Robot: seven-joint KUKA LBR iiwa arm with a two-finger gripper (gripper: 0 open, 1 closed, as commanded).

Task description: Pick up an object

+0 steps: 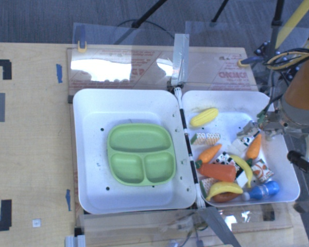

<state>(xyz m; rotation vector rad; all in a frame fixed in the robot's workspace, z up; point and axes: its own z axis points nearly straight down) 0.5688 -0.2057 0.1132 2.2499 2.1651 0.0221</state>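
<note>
In the right bin (291,181), toy foods lie heaped toward the near and right side: a yellow corn cob (204,117) apart from the rest near the far-left corner, a small carrot (209,154) beside the inner wall, a red-orange pepper (217,171) below it, a banana (224,189) at the near edge, a second curved banana (243,167) across the heap, a blue bottle-like piece (262,190) at the near-right corner, and a second carrot (254,146) standing nearly upright under the pincer (253,133). The pincer hangs at the bin's right wall, just above that upright carrot; whether its fingers are apart or together cannot be told, nor whether they touch the carrot. Bare white floor shows along the far wall, between corn cob and pincer. The left bin (87,153) holds a green three-compartment tray (141,154), centred, with open floor on all four sides. Both bins rest on the wooden tabletop (26,138), touching along their shared edge.
</note>
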